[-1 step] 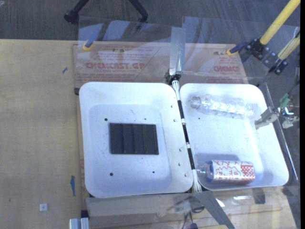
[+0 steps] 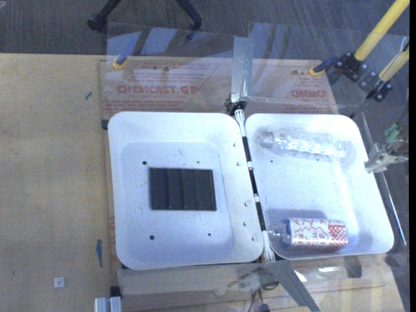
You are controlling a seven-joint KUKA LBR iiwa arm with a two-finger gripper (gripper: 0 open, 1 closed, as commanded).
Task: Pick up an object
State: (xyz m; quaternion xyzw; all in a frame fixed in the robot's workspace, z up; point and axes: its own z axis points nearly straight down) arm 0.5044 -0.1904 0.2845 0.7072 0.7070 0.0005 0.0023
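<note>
A dark ribbed slab (image 2: 182, 188) lies flat in the left bin (image 2: 123, 174). Right of the slab, a red-and-white can (image 2: 312, 233) lies on its side, with what looks like a clear plastic bottle (image 2: 302, 145) beyond it. The can seems the surest pick: close across its width, at mid-length. I cannot tell whether the pincer is released or clenched.

Before me: bottle (image 2: 303, 144), clear glossy plastic; can (image 2: 313, 233), shiny metal, red-white print; bins (image 2: 123, 142), matt white plastic; pad (image 2: 182, 188), dark, ribbed.

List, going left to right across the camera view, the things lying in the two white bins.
dark ribbed rectangular block in the left bin → red-and-white patterned can and clear plastic bottle, both in the right bin, overlapping in order.
</note>
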